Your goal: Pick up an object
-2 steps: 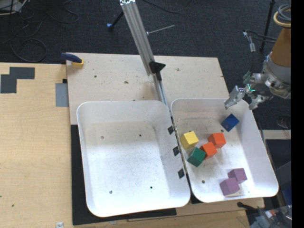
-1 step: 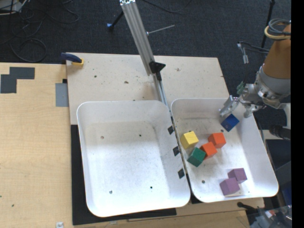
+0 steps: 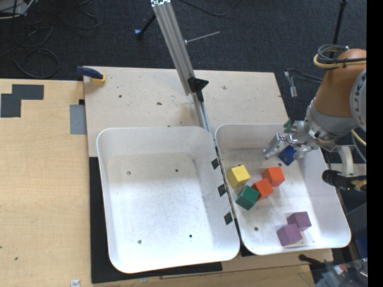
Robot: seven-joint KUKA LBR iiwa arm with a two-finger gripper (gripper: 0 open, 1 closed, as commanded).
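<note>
My gripper point(image 3: 286, 147) hangs over the upper part of the right bin point(image 3: 335, 232), reaching in from the right. A small blue block point(image 3: 288, 155) sits between its metal fingers, so it is shut on that block. Below and to the left, on the bin floor, lie a yellow cube point(image 3: 239, 174), two orange cubes point(image 3: 274, 175) point(image 3: 263, 188) and a green cube point(image 3: 247, 197). Two purple cubes point(image 3: 298, 220) point(image 3: 289, 234) rest near the bin's front right corner.
The left bin point(image 3: 119, 160) stands beside the right one, sharing a divider with black clips. A slanted aluminium post point(image 3: 177, 52) rises behind the bins. A blue clamp point(image 3: 90, 73) sits at the bench's back left corner.
</note>
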